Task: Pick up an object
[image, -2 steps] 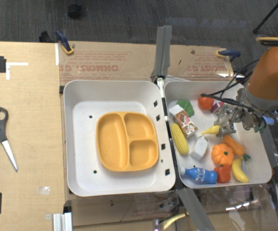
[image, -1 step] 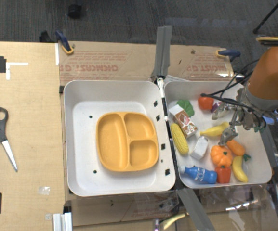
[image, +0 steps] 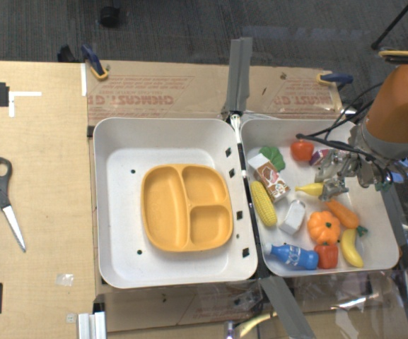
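Yellow plastic toy banana [image: 311,188] at frame right looks light, stiff and slick; grab mid-body. Claw [image: 334,177] hovers beside it, can't tell its state.

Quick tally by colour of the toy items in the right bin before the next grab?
Yellow: 3 – corn cob, small yellow piece by the gripper, banana
Orange: 2 – pumpkin, carrot
Red: 2 – tomato, small red piece
Green: 1 – leafy piece
Blue: 1 – bottle
White: 2 – printed carton, small jug
Total: 11
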`<state>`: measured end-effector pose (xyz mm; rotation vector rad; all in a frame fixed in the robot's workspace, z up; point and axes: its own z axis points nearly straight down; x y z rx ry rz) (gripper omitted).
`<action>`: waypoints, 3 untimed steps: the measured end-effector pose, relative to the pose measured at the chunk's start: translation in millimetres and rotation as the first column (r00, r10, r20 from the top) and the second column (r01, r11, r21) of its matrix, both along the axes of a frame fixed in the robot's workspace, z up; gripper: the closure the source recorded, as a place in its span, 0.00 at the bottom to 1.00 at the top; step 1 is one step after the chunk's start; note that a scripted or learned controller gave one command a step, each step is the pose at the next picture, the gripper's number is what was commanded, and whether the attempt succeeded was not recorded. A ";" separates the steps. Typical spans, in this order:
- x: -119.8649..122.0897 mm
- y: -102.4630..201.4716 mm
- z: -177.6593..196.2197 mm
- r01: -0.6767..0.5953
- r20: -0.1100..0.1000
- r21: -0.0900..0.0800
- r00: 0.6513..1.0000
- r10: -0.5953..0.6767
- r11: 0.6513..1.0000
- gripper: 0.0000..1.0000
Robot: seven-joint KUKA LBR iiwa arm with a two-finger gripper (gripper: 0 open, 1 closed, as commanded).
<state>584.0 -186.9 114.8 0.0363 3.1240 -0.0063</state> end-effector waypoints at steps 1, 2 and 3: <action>0.1 0.3 0.0 0.000 0.000 0.000 1.000 0.000 1.000 0.00; -45.4 -34.7 -21.0 0.097 -0.012 0.003 0.995 -0.097 0.995 0.00; -36.6 -32.3 -0.7 0.092 0.010 0.003 0.996 -0.092 0.996 1.00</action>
